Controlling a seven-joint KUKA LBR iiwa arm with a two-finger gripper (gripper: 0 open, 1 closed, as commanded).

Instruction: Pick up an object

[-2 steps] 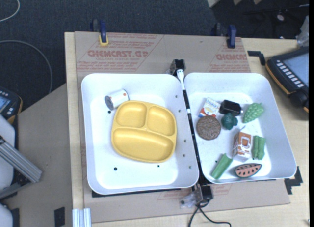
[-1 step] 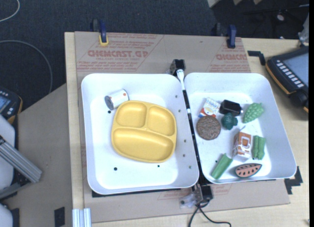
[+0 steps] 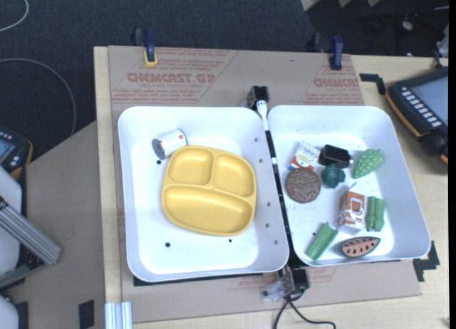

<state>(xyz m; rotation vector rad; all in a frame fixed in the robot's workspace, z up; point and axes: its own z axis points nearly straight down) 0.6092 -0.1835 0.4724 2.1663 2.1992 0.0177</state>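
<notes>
In the left bin (image 3: pixel 135 199) you have a yellow divided plate (image 3: pixel 209 190), with a small white cup (image 3: pixel 169 142) at its eleven o'clock. At three o'clock, the right bin (image 3: pixel 399 171) holds a brown cookie (image 3: pixel 303 186) among small toys. You cannot tell the gripper's state.

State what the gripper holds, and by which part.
Nothing can be seen held: the yellow tray and small cup lie in the left bin, the toys in the right bin.

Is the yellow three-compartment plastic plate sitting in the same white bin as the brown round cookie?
No, the yellow three-compartment plastic plate lies in the left white bin, while the brown round cookie lies in the right white bin.
</notes>
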